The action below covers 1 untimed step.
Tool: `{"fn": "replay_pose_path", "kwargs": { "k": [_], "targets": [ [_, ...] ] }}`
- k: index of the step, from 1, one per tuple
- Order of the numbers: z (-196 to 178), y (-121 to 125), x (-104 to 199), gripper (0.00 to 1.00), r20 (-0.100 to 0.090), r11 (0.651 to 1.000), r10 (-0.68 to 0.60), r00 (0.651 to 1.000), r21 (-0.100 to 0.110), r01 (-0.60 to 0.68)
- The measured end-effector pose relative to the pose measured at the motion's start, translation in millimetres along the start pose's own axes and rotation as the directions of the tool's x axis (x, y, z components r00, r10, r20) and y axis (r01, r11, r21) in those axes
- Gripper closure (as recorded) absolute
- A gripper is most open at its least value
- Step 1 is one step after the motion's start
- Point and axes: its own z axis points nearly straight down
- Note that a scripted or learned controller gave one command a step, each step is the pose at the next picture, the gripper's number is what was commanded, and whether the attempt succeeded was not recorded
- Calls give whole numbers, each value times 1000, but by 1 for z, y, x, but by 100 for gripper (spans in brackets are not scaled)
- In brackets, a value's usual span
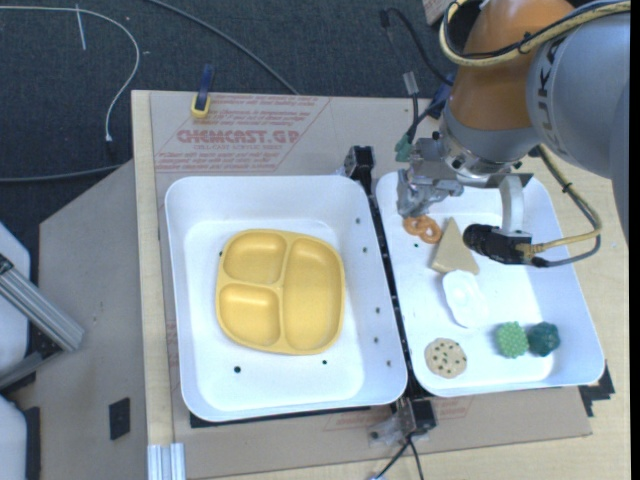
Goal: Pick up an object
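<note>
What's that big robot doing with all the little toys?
The grey and orange robot arm is reaching into the right white bin. Its tool hangs right above a small orange pretzel, beside a tan wedge. Nothing looks picked up yet. A white piece, a cookie and green broccoli also lie there. In the left bin sits a yellow divided plate.

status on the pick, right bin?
Gripper low in right bin, over the orange pretzel. Nothing seen held. Tan wedge close beside the pretzel. Cookie, green pieces well apart.
</note>
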Motion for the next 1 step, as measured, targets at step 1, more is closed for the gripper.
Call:
{"fn": "replay_pose_path", "kwargs": {
  "k": [1],
  "targets": [
    [11,9,47,100,2,1000,1,1000,-4,-1]
  ]
}}
